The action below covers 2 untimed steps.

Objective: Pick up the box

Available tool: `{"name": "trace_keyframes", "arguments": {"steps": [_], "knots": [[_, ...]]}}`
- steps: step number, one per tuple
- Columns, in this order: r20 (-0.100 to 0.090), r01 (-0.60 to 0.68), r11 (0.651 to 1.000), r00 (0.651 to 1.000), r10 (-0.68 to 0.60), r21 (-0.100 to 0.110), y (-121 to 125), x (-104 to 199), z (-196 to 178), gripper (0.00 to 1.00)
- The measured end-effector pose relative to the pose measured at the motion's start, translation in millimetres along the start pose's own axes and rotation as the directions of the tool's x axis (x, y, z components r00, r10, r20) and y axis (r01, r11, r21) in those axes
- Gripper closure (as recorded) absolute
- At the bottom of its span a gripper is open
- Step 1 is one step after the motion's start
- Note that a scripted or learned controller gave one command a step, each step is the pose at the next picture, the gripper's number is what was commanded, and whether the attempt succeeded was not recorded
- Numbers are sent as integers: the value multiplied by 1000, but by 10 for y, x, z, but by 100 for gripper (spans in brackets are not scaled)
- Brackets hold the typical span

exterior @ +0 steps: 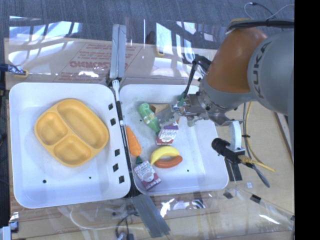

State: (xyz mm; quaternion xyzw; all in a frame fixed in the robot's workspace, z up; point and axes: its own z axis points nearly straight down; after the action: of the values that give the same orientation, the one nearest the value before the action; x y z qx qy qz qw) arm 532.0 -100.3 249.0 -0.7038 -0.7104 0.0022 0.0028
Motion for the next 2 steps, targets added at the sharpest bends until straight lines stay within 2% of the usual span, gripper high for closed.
{"name": "trace_keyframes", "arguments": {"steps": [1,2], "knots": [[2,166,986,986,-166,-2,606,672,117,0],[3,99,995,995,-99,1,524,1467,598,0]]}}
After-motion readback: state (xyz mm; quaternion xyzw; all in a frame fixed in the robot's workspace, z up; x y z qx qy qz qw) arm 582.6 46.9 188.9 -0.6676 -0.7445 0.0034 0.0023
